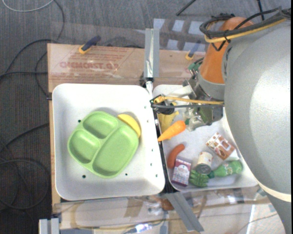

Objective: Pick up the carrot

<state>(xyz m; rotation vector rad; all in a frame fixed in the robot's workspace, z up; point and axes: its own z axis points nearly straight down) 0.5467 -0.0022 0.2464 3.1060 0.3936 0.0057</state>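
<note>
The grey arm (263, 96) fills the 3 o'clock side, over the right bin (172, 185). The left bin (61, 130) holds a green divided plate (103, 144) with a yellow piece (130, 124) at its 1 o'clock edge. The gripper (194, 117) meets the carrot (172, 129) at its thick end, perhaps gripping it; I cannot tell. The carrot's tip points to 8 o'clock.

The arm (263, 96) covers the right bin's (172, 182) far side and runs off the right edge. The gripper (193, 120) hides the carrot's (172, 130) thick end (finger positions unreadable). The small packets' (181, 172) labels are illegible.
</note>
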